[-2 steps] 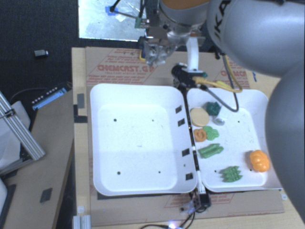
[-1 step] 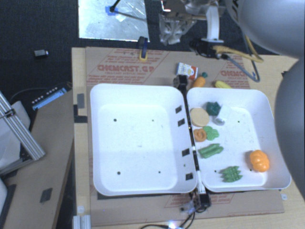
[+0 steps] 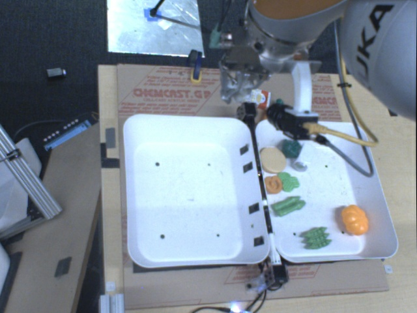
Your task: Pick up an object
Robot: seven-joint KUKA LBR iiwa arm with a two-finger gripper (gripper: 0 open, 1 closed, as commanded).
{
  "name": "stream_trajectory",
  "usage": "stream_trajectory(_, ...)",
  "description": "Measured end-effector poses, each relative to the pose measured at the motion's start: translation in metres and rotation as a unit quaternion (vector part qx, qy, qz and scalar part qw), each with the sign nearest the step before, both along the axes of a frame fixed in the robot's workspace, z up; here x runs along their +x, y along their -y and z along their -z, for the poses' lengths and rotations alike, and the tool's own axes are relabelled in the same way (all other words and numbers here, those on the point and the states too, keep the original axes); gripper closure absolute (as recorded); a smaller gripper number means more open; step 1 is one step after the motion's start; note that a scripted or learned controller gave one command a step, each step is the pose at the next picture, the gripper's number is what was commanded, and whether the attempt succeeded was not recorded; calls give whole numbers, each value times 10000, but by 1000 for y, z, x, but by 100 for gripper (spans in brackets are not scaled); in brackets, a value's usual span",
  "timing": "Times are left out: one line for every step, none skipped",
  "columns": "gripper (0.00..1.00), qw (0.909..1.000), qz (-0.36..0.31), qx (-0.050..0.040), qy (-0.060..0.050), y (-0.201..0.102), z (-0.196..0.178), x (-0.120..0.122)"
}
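Note:
My gripper point(image 3: 242, 96) hangs under the grey arm, above the back end of the divider between the two bins. The right bin point(image 3: 371, 194) holds the objects. A tan round disc point(image 3: 273, 160) lies near its left wall, with a dark teal piece point(image 3: 291, 149) just behind it. Toward the front come an orange slice point(image 3: 273, 185) beside a leafy green piece point(image 3: 290, 182), then a green pod point(image 3: 288, 206). A ridged green piece point(image 3: 316, 238) and an orange pepper point(image 3: 354, 219) lie nearest the front. A small red and white item point(image 3: 261, 98) shows beside the gripper.
The left bin point(image 3: 140, 175) sits beside the right one, joined by black clips point(image 3: 254, 207) along the divider. A black fitting with a yellow cable point(image 3: 339, 135) reaches over the right bin's back. A yellow and blue clamp point(image 3: 195, 67) stands behind the bins.

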State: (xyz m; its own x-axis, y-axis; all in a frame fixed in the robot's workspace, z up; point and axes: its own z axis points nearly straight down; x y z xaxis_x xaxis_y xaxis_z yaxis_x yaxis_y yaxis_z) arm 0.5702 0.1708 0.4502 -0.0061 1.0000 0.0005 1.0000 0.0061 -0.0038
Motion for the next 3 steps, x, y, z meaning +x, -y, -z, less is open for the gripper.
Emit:
stream_trajectory(100, 10000, 28, -2, 47, 17, -19, 58)
stream_trajectory(100, 10000, 7, 6, 19, 30, 7, -85)
stream_trajectory(100, 10000, 37, -3, 47, 66, -23, -16)
